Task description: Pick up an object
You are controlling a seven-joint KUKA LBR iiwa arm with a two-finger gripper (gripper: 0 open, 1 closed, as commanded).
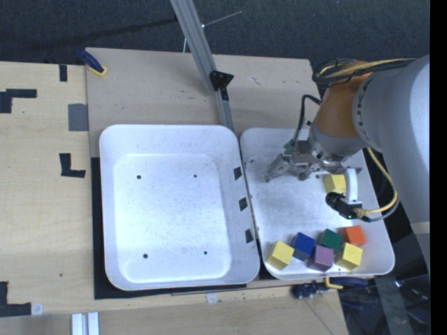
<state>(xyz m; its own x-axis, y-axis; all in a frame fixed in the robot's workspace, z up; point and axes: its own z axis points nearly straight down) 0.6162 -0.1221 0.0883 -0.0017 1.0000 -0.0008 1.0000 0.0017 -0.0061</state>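
In the right bin, several small blocks huddle along the near wall: a yellow block, a blue block, a purple block, a green block, an orange block and another yellow block. One more yellow block lies alone near the bin's right side, just under the wrist. My gripper hangs over the far part of this bin, left of that lone yellow block. Its fingers are spread open and nothing is between them.
The left bin sits beside the right one, their rims touching. A grey slanted pole with a black clamp crosses the back of the bench. Cables loop off the wrist over the right bin's right side.
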